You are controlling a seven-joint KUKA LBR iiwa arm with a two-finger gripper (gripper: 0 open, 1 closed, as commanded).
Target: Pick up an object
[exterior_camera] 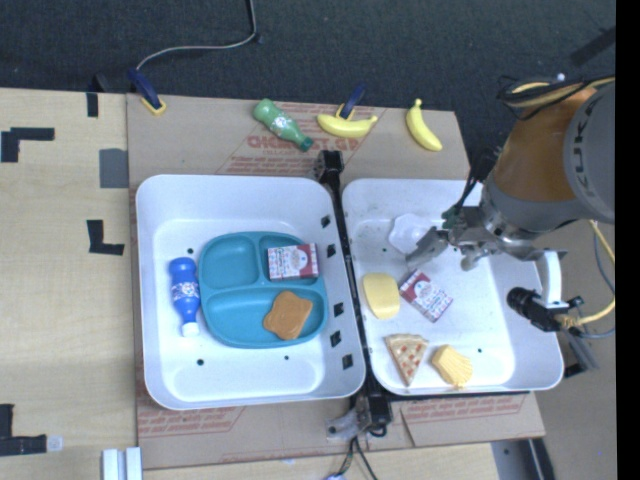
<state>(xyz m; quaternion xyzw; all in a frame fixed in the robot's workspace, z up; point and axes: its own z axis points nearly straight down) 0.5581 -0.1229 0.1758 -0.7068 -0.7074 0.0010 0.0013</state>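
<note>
My gripper [441, 257] hovers over the right bin [520, 368], near its middle, with its fingers spread open and nothing between them. Just below and left of the fingertips lies a red and white packet [426, 296]. A white crumpled item [407, 231] sits just left of the gripper. Also in this bin are a pale yellow block [381, 295], a pizza slice [406, 356] and a yellow cheese wedge [452, 365].
The left bin [160, 208] holds a teal divided plate [235, 268] bearing a red carton [292, 262] and a toast slice [288, 315], with a blue bottle [183, 294] beside it. Behind the bins lie a green bottle [282, 124] and two bananas [346, 123] [423, 126].
</note>
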